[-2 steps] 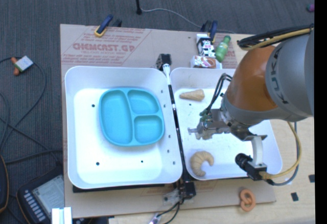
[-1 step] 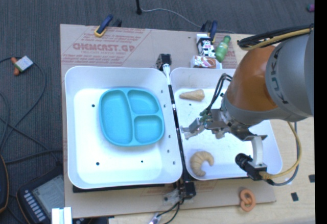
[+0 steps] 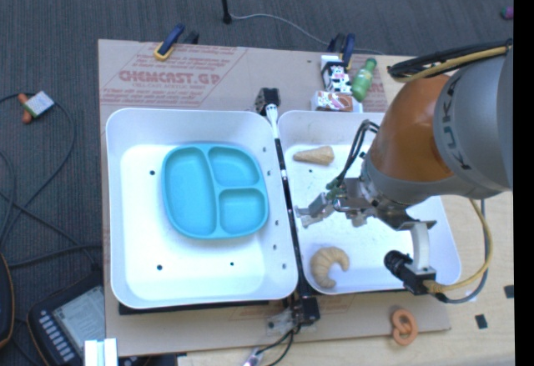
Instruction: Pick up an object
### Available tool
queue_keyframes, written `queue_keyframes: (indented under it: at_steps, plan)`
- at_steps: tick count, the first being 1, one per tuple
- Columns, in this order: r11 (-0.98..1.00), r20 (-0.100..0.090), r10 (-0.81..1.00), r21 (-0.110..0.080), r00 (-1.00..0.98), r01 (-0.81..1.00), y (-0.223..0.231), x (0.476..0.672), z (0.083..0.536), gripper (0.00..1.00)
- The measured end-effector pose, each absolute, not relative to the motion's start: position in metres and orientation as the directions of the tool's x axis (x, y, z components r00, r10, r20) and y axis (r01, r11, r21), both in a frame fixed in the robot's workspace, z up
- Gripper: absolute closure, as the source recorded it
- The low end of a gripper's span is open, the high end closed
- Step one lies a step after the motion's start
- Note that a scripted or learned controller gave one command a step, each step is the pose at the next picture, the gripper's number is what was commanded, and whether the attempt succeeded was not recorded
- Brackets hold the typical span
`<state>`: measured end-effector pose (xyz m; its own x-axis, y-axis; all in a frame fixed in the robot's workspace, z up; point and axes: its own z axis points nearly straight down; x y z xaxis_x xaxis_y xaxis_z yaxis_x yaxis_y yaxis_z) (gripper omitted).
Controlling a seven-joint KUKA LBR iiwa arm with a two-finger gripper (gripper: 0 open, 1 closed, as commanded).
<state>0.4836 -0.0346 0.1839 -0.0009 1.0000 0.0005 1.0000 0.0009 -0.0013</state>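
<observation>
The right white bin (image 3: 450,227) holds two objects. A tan croissant (image 3: 329,264) lies near its front edge, and a pale cone-shaped pastry (image 3: 314,156) lies near its back left corner. My gripper (image 3: 324,204) hangs low over the left middle of this bin, between the two pastries and apart from both. It reaches in from the grey and orange arm (image 3: 425,139) on the right. I see nothing held in it. The arm's bulk hides the right part of the bin floor.
The left bin (image 3: 133,264) holds a blue divided plate (image 3: 215,191). On the cardboard behind the bins stand a green bottle (image 3: 363,79) and a small box (image 3: 336,96). An orange ring (image 3: 404,325) lies at the front right. A black cable unit (image 3: 407,268) hangs from the wrist.
</observation>
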Motion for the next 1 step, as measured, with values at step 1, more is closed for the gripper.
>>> queue_keyframes:
  at_steps: [1]
  plan:
    - [0.001, 0.001, 1.000, -0.001, -0.001, 1.000, -0.0346, 0.4836, 0.1839, 0.00]
